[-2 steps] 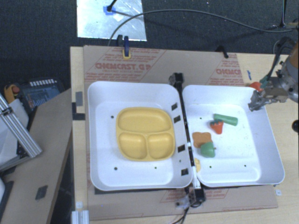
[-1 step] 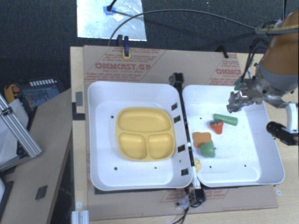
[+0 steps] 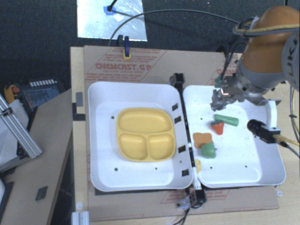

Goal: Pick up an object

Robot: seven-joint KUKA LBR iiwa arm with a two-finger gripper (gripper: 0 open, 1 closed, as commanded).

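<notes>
My gripper (image 3: 218, 103) hangs over the back of the right bin (image 3: 262, 172), just above and left of a green cylinder-shaped piece (image 3: 227, 120). Below that piece lies a small red-orange piece (image 3: 217, 127). Further toward the front sit an orange slab (image 3: 202, 138) and a green pepper-like piece (image 3: 208, 150). A small yellow piece (image 3: 198, 165) rests at the bin's left wall. Nothing shows between the fingers, and their spacing is hidden by the wrist.
A yellow three-compartment plate (image 3: 144, 133) lies in the left bin (image 3: 101, 172). A black cylindrical fixture (image 3: 260, 130) juts over the right bin's right rim. Cables run across the back of the bench, and a divider (image 3: 185, 130) separates the bins.
</notes>
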